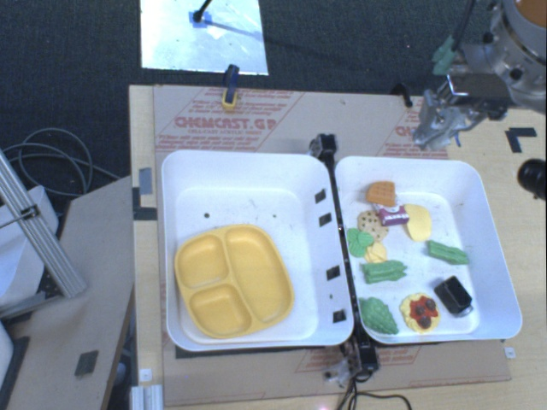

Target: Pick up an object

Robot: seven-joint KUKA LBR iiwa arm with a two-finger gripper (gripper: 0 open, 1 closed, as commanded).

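Hovering above the far edge of the right bin (491,229), our end effector (434,125) carries nothing that we can see, and we cannot tell its state because the tip is small and blurred against the cardboard. Below and toward us lie the toy foods: an orange bread-like piece (381,193), a cookie (369,222), a yellow slice (418,222), green vegetable pieces (384,272), a small pizza (420,311) and a black block (453,295). We judge them light, stiff plastic, somewhat slippery; the black block, standing apart, looks easiest to pinch across its narrow sides. Well to the end effector's side, the left bin (256,178) holds a yellow divided tray (232,278). Most of the arm is cut off by the frame.
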